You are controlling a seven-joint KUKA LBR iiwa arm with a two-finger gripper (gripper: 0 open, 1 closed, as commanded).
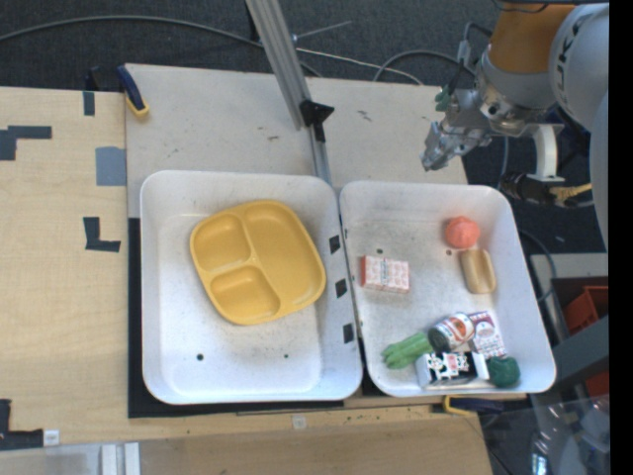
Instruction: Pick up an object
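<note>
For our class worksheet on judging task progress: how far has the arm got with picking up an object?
Done: nothing looks picked; the orange ball, small carton and can all lie in the right bin. In hand: the end effector hangs above that bin's far edge. Left: descend, grasp, lift.

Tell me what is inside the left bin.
The left bin holds one yellow divided tray with three compartments, nothing in them. The bin floor under the tray is covered, so whatever might lie beneath it cannot be seen.
</note>
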